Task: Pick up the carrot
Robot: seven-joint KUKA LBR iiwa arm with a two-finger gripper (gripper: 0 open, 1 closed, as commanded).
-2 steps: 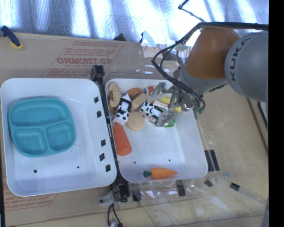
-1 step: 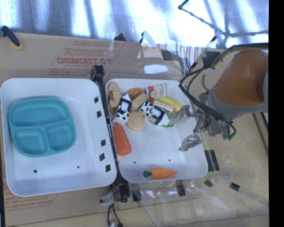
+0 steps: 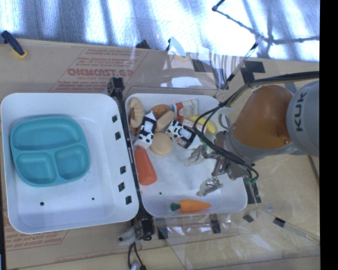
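The carrot is orange with a green tip pointing left. It lies flat near the front wall of the right bin. My gripper hangs over the bin's right middle, a little behind the carrot and apart from it. Its two metal fingers stand spread, open, with nothing between them. The grey arm with its orange band reaches in from the right.
Several toy foods crowd the right bin's back: an orange-red cylinder, cow-patterned pieces, bread-like pieces and a yellow item. The left bin holds a teal divided plate. Bare white floor lies between gripper and carrot.
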